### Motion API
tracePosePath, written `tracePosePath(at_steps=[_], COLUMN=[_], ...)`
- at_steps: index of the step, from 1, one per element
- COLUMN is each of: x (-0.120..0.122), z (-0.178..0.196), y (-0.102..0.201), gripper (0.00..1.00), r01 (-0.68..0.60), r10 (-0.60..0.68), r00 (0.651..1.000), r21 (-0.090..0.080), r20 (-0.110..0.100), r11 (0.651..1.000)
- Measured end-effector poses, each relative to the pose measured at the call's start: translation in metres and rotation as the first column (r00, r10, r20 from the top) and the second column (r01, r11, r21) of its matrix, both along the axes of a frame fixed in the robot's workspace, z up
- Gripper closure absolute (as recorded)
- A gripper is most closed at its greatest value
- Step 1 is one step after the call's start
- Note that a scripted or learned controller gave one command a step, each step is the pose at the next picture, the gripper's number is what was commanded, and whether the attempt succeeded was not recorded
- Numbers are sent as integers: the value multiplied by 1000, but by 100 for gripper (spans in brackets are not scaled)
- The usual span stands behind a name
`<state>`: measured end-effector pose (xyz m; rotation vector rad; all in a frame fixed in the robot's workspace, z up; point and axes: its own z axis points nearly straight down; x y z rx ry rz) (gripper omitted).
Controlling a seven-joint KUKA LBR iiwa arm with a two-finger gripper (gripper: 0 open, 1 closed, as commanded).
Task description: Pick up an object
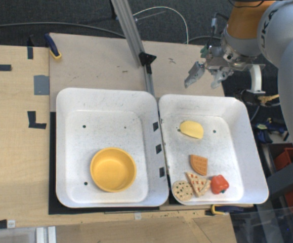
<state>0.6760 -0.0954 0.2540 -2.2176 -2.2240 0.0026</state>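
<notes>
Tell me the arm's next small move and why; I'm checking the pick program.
Probably swing the gripper inward over the right bin and stop above the pale yellow piece. The gripper hangs beyond the bin's far rim with nothing between its open jaws, and that piece lies nearest and apart from the others.

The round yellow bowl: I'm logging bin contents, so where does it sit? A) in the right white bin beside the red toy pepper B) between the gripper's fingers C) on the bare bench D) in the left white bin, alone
D: the round yellow bowl rests on the floor of the left white bin, with no other item in that bin.
</notes>
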Motion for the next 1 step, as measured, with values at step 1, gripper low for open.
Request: tracePosePath(at_steps=[1], x=[0], z=[0], y=[0], gripper=[0], r01=[0], r10=[0], r00=[1000], r21=[0], r20=[0], r11=[1000])
